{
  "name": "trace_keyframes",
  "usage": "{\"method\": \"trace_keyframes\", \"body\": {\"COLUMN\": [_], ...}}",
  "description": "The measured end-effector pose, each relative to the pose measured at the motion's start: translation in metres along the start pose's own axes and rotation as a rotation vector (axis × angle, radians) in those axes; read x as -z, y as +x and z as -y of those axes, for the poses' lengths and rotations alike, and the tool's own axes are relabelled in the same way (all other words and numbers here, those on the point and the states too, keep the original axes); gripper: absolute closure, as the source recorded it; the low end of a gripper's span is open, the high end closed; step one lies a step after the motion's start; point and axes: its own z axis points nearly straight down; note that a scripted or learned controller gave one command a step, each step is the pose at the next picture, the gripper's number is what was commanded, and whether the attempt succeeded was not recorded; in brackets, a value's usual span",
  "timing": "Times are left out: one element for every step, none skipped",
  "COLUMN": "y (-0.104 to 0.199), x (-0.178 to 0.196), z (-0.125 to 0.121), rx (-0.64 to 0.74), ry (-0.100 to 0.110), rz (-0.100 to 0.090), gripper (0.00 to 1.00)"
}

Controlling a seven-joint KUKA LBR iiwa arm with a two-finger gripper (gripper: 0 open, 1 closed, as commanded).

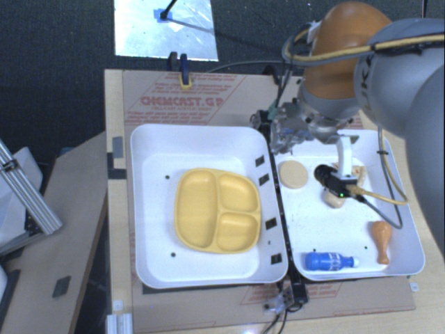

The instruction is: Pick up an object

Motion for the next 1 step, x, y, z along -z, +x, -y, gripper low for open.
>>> {"method": "trace_keyframes", "body": {"y": [0.0542], "x": [-0.0161], "z": [-0.0067], "rx": [-0.001], "ry": [0.001], "rz": [0.0], "gripper": [1.0]}}
